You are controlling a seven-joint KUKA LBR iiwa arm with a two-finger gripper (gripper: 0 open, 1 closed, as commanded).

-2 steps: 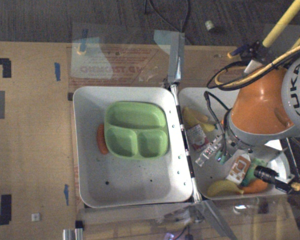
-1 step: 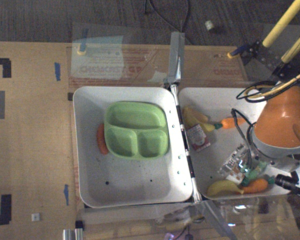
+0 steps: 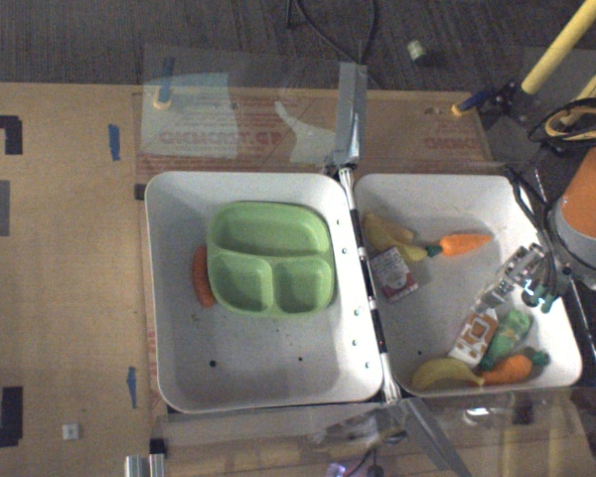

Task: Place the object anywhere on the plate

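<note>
Gripper [image 3: 517, 274] is hanging over the right bin [image 3: 427, 192], near its right wall, arm coming in from the right edge with the orange band showing. Can't tell how the jaws are standing, they're blurred against the bin floor. Nothing is visibly sitting between them.

Task object isn't singled out; candidates are all lying in the right bin. Closest to the gripper is a small carton [image 3: 474, 336], white with orange-red print, lying flat just below-left of the gripper, apart from it. Beside the carton a green piece [image 3: 513, 328], then a carrot [image 3: 511, 368] and a banana [image 3: 445, 373] along the bin's near edge. Further left, a second carrot [image 3: 461, 244], orange with a green top, a yellow piece [image 3: 387, 234] and a small packet [image 3: 392, 272] near the divider, well apart from the gripper.

Plate [image 3: 271, 257], light green with three compartments, is sitting in the left bin [image 3: 258, 366]. An orange item [image 3: 202, 276] is lying just beside the plate's left rim.
</note>
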